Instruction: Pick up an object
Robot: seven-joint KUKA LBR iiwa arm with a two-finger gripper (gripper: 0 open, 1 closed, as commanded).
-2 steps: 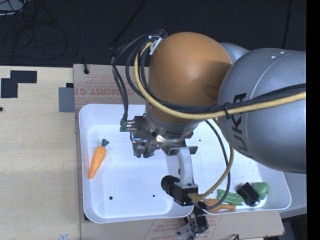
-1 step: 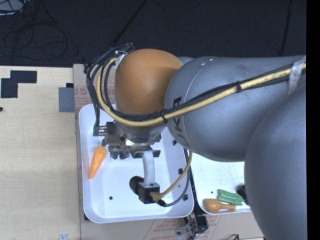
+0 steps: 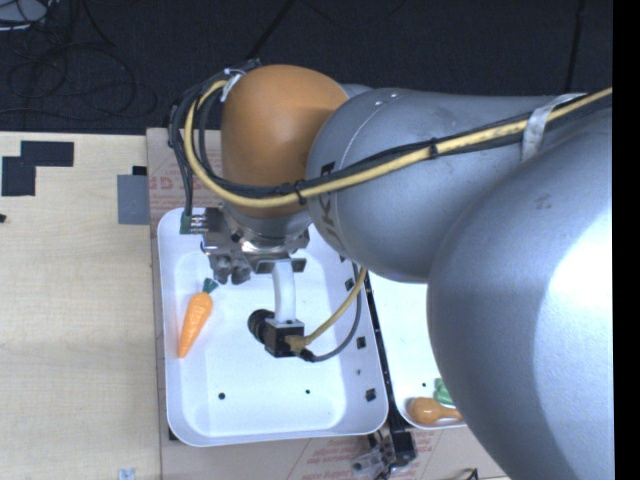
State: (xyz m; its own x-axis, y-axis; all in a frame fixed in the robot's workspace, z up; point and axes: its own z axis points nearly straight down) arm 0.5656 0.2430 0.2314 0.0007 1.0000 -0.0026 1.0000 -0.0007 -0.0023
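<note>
The carrot (image 3: 195, 323) lies in the left bin (image 3: 260, 398), close to its left wall. Its long axis runs steeply up the view, with the green leafy end uppermost, leaning slightly right, and the pointed tip toward the near left. It is a smooth orange tapered cone. The gripper (image 3: 228, 268) hangs just above the leafy end, and whether it is spread or pressed together cannot be told. The bin is shallow, white and round-cornered. A rounded orange-yellow object (image 3: 430, 410) rests in the right bin (image 3: 400, 338).
</note>
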